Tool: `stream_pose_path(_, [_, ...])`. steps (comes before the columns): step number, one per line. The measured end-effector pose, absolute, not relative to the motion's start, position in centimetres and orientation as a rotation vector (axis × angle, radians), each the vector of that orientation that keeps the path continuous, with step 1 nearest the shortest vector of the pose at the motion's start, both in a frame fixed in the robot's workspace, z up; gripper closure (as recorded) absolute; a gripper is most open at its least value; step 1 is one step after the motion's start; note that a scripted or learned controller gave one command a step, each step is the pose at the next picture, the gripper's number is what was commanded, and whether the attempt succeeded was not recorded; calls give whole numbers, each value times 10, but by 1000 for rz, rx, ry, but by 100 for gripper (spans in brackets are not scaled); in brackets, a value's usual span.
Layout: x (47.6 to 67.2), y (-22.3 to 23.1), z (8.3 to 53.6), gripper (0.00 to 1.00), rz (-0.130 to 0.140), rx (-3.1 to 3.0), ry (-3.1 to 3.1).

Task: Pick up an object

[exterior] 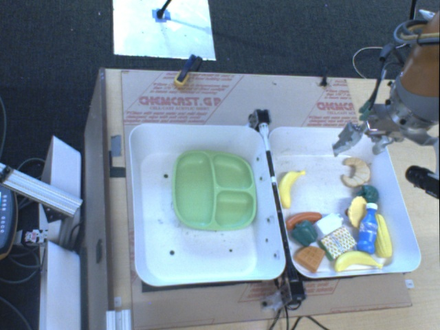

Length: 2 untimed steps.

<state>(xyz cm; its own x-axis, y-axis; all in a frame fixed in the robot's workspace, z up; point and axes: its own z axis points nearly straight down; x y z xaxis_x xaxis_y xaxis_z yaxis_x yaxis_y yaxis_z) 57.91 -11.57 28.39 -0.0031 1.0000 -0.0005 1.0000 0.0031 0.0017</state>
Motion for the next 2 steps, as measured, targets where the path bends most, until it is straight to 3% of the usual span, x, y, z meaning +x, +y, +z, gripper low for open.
stream_pose_path(1, [606, -158, 85, 0, 2, 2218, 2221])
stream_pose_path(2, [607, -158, 96, 100, 5, 2216, 2220])
